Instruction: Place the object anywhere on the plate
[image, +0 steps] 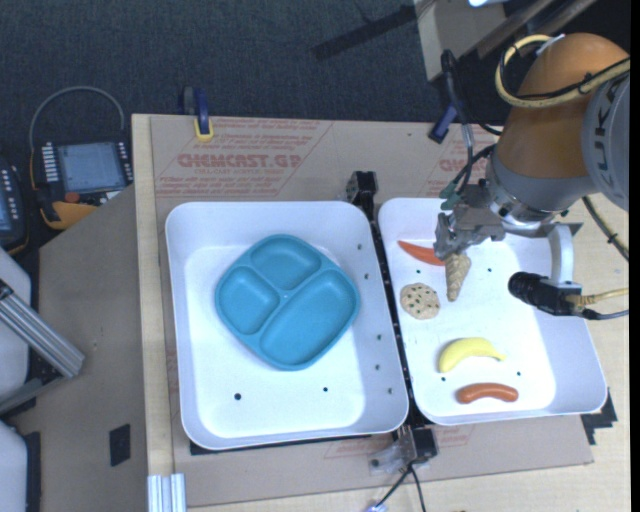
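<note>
1. Whether the jaws are spread or pressed together cannot be told; the gripper (455, 243) is seen low over the right bin (570, 385), right of the blue plate (287, 300).
2. A tan cone-shaped object (457, 275) is seen just beneath the gripper, right of the plate.
3. An orange carrot (418, 251), a cookie (419, 300), a banana (469, 353) and a sausage (488, 393) are also found right of the plate.
4. The plate is held by the left bin (200, 400).

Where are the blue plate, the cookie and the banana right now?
blue plate (287, 300): camera view, on the large lower compartment.
cookie (419, 299): camera view, middle of its top face.
banana (469, 352): camera view, middle of the curved body.
</note>
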